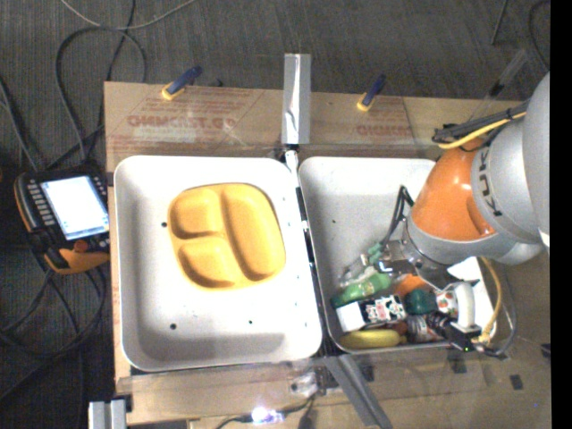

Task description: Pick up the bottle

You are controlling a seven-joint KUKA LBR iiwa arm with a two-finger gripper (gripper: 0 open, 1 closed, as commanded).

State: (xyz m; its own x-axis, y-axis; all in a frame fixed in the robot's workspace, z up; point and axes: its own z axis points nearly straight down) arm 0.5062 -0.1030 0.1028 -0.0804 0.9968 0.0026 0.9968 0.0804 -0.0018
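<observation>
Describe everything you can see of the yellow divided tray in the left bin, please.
The yellow tray looks like smooth moulded plastic, a rounded square with soft corners. Raised ridges split it into three compartments: one long one on the view's right, two smaller ones on the left. All three look bare. It lies flat, open side up, slightly turned, near the middle of the left bin, resting on the bin's white floor. Nothing else touches it.
</observation>
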